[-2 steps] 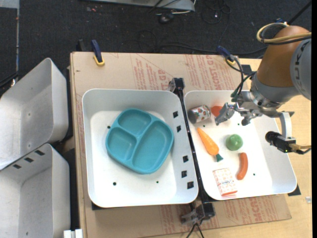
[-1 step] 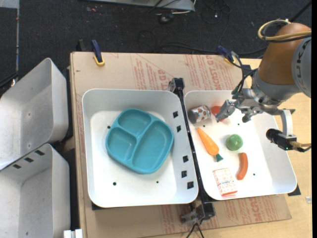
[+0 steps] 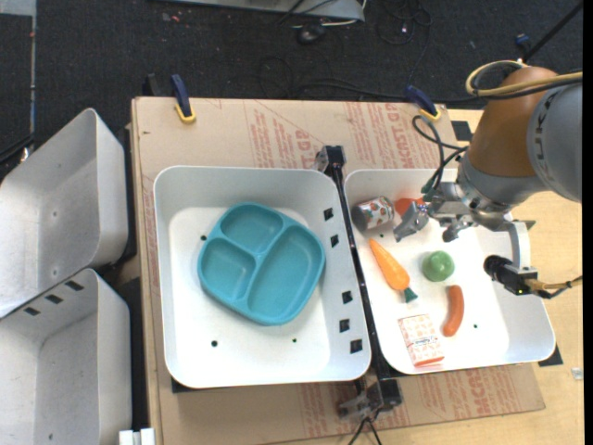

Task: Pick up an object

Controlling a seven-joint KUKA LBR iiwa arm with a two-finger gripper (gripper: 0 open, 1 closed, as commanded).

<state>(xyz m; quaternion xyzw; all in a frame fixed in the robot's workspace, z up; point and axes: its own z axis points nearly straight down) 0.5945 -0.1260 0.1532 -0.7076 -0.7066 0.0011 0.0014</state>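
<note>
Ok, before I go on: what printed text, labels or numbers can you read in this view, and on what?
Cardboard sheet under the bins: red lettering, seen reversed, too faint to quote.
Small carton in the right bin: red and white label, print too small to read.
Small can near the tool: label blurred, unreadable.
Teal plate: no markings.

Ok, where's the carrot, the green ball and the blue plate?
carrot (image 3: 390,264), camera view, middle of its orange body.
green ball (image 3: 439,266), camera view, its top.
blue plate (image 3: 263,263), camera view, the centre divider ridge.
</note>
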